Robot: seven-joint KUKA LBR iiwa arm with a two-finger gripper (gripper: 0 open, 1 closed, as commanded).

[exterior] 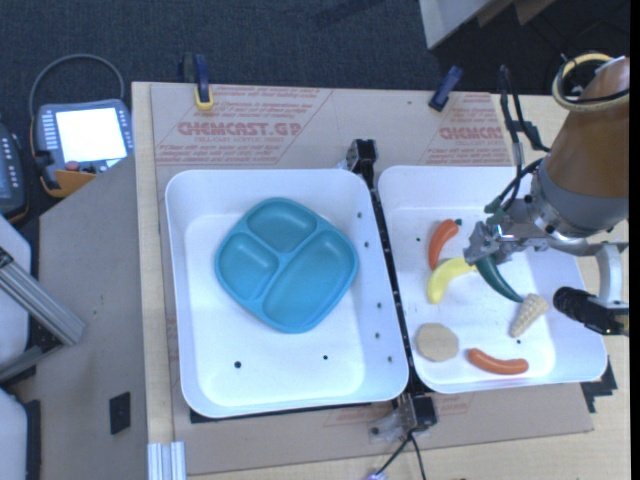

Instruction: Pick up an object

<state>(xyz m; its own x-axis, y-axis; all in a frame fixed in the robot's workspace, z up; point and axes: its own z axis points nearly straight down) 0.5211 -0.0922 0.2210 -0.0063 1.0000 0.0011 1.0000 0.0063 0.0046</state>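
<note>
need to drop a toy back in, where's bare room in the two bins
Left bin: bare floor all around the blue plate, widest along the near edge. Right bin: a free strip at the far edge. Crowded from the carrot and banana under the gripper down to the corn, cookie and sausage.

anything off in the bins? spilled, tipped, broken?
Nothing stands out. The blue divided plate lies flat in the left bin, turned askew to its walls. In the right bin, the carrot, banana, corn, sausage and round cookie lie loosely scattered, all intact.

Arm reaches in frm right, gripper [487, 244] lowered.
</note>
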